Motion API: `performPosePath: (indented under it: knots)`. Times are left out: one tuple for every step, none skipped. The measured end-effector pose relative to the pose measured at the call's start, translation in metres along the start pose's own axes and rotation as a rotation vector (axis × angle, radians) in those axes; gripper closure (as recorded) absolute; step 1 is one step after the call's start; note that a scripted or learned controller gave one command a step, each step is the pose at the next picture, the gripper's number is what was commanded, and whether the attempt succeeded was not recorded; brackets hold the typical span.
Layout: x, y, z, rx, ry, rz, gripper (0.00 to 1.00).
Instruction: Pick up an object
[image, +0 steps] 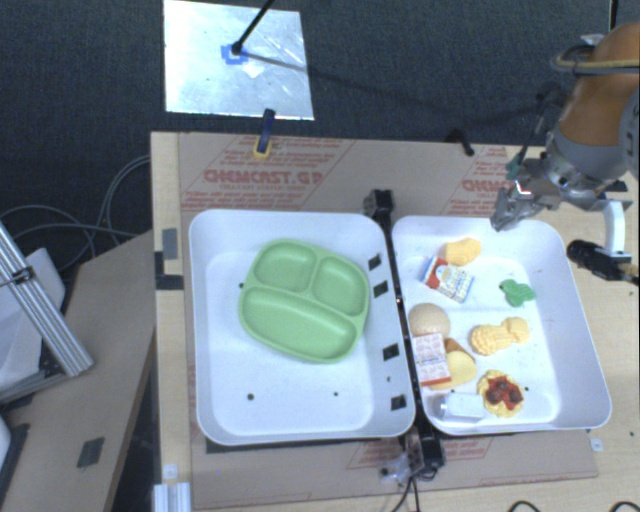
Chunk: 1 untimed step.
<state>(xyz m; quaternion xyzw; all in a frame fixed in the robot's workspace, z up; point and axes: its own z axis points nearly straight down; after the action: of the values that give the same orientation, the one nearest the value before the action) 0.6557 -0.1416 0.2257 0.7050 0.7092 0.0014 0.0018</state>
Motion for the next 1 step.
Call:
performPosePath:
  knots:
    - [0.0547, 0.0082, 0.0077, 0.002, 0.002, -0.003, 1.0]
